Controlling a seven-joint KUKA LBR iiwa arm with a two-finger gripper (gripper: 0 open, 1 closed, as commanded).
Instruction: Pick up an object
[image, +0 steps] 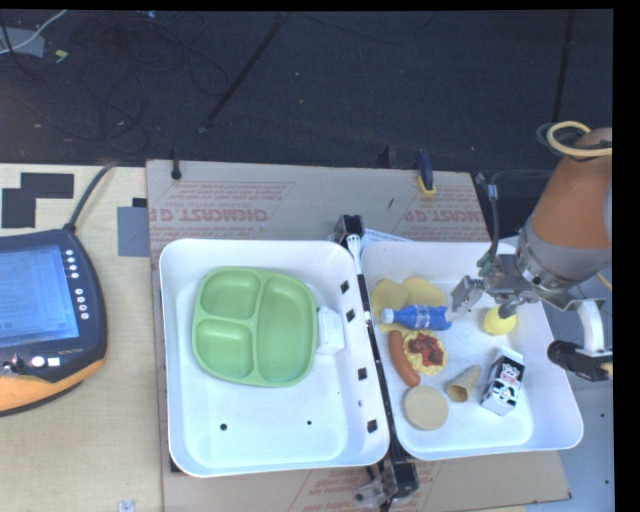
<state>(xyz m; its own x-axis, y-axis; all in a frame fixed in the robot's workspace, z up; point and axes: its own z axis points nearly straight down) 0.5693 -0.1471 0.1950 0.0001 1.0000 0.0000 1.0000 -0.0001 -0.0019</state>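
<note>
The right bin (560, 425) holds several toy foods. A blue bottle (418, 318) lies near its middle, with pale yellow chips (405, 293) behind it. A hot dog (403, 358) and a red-topped yellow piece (428, 351) lie in front of the bottle. Nearer the front are a round tan cookie (426, 407), a cone (464, 381) and a small milk carton (503, 384). My gripper (487, 300) hangs open over the right bin's back right part. It is just above and left of a yellow lemon-like piece (499, 321), with nothing between its fingers.
The left bin (200, 430) holds a green divided plate (254, 326). A black clip strip (362, 335) runs along the wall between the two bins. A tablet (45, 300) lies on the bench at the far left.
</note>
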